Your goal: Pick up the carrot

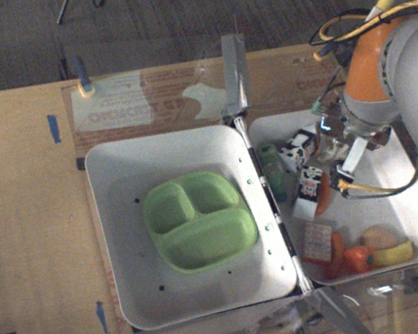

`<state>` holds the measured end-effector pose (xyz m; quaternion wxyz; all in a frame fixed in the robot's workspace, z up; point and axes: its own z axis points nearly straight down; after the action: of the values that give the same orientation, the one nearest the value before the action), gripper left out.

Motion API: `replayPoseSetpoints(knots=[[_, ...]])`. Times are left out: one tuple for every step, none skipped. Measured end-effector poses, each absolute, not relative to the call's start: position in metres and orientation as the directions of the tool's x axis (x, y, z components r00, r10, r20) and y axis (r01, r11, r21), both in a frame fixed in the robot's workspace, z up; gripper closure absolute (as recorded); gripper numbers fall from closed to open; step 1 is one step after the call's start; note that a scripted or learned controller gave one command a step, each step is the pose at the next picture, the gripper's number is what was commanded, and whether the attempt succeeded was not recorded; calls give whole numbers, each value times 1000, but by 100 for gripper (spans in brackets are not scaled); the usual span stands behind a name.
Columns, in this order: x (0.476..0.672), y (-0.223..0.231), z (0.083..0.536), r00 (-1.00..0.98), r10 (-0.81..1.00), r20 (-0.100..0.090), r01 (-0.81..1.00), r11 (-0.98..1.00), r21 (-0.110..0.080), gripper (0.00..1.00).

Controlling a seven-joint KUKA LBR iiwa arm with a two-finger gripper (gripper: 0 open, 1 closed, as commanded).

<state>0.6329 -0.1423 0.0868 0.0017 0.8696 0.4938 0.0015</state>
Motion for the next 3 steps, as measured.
replayPoseSetpoints(knots=[[609,-193,86,614,790,-1,790,-614,0,100],[578,-175,202,620,785,0,785,-620,0,100],[610,-158,219,437,899,-1,899,-437,3,100]])
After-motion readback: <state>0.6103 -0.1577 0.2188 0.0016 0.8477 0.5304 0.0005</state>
